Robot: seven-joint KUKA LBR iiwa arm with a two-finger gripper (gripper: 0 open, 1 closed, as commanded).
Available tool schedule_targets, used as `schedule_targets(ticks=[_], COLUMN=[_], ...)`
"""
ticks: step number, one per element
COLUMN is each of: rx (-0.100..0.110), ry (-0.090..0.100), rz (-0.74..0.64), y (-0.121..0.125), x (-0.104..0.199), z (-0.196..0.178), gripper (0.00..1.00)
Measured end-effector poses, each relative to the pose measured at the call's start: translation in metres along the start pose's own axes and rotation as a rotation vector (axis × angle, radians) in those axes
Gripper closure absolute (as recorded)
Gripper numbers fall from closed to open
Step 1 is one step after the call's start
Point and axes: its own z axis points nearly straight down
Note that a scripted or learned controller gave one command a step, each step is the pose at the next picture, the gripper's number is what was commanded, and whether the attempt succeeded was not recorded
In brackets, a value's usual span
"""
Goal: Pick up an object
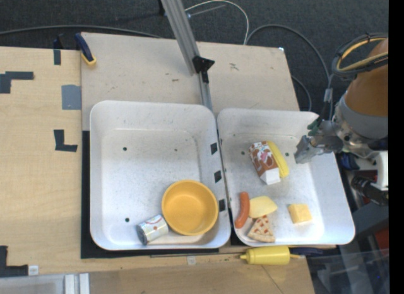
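Mustard bottle lies on worktop at bottom edge, just outside right bin. Inside: pizza slice, sausage, cheese wedges, cheese cube, carton beside banana. Left bin holds yellow bowl, can. Tool at right bin's right rim, empty; finger state unclear.

The arm was cut off by the right edge. The gripper was blurred, perhaps shut; its fingers could not be made out. The print on the carton and on the small can was too small to read.
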Motion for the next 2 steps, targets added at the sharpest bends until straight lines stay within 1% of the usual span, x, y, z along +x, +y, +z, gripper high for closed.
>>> schedule_targets(ticks=[1,2], rx=[0.005,0.005], ry=[0.003,0.003], rz=[-0.004,-0.005], y=[0.012,0.029], x=[0.050,0.103], z=[-0.002,-0.006], gripper=[1.00,1.00])
